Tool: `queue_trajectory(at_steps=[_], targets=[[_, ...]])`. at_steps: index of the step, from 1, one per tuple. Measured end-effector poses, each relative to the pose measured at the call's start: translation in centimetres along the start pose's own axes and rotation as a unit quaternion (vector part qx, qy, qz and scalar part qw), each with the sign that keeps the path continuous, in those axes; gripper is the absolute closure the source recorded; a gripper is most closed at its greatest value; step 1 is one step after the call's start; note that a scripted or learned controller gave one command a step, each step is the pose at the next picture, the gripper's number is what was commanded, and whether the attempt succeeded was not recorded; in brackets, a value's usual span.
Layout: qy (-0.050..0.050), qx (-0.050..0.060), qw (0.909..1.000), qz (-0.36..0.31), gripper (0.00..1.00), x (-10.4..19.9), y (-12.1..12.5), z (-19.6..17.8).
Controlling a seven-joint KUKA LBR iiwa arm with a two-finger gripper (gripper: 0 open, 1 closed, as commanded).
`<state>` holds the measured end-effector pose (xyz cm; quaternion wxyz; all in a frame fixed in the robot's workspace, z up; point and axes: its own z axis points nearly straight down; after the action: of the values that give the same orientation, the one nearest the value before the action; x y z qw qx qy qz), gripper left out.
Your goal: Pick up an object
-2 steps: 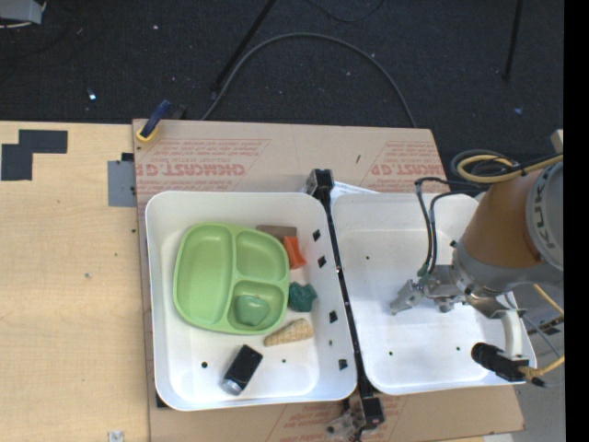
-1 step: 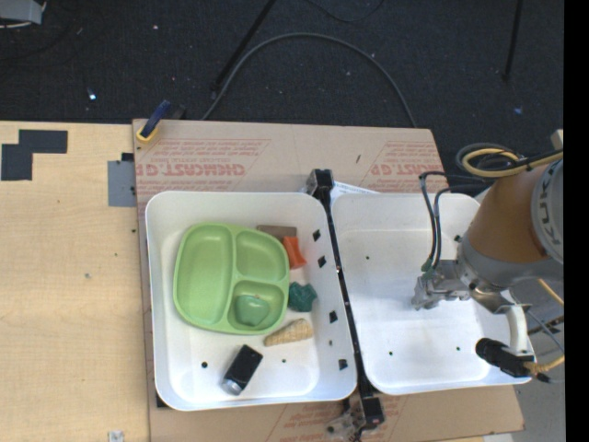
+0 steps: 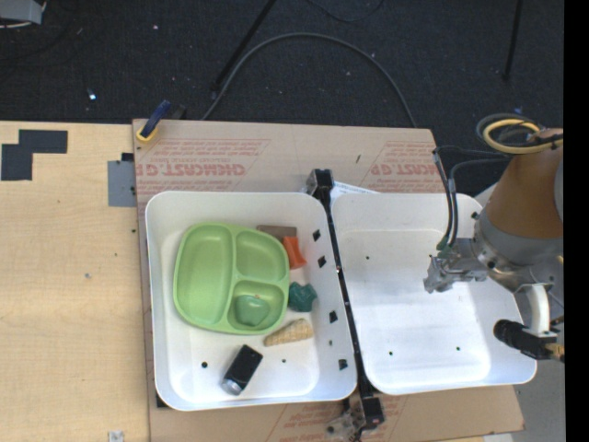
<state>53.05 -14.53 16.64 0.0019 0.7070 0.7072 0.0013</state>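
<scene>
A: Which step are we at?

B: I judge it is the approach, nothing is picked yet. The gripper (image 3: 444,273) hangs over the right bin (image 3: 414,366), near its right wall, and all the objects are in the left bin (image 3: 166,357).

A: Fingers open or shut?

B: I cannot tell, too small and blurred from above. I see nothing between them.

A: Where is the target vs. the fingers?

B: No fixed target, any obj. is OK. The green plate (image 3: 216,270) takes most of the left bin, with a green lump (image 3: 250,311) in its lower compartment. Just beside the plate, on its right, are an orange piece (image 3: 294,250), a dark green toy (image 3: 302,296) and a tan cone (image 3: 289,332). A black block (image 3: 242,368) lies nearer the front. All are well apart from the gripper, across the divider (image 3: 333,274).

A: Next move?

B: I think the arm must cross left over the divider, then go down. The black block stands free, prob. the easiest one.
</scene>
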Motion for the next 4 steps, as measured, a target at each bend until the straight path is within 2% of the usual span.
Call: queue_trajectory(at_steps=[1,2,4], targets=[[0.0,0.0,1.0,0.0,1.0,0.0,0.1,-5.0],[0.001,0.003,1.0,-0.002,1.0,5.3,-0.7,-4.5],[0.001,0.003,1.0,-0.002,1.0,15.8,-0.5,-3.1]])
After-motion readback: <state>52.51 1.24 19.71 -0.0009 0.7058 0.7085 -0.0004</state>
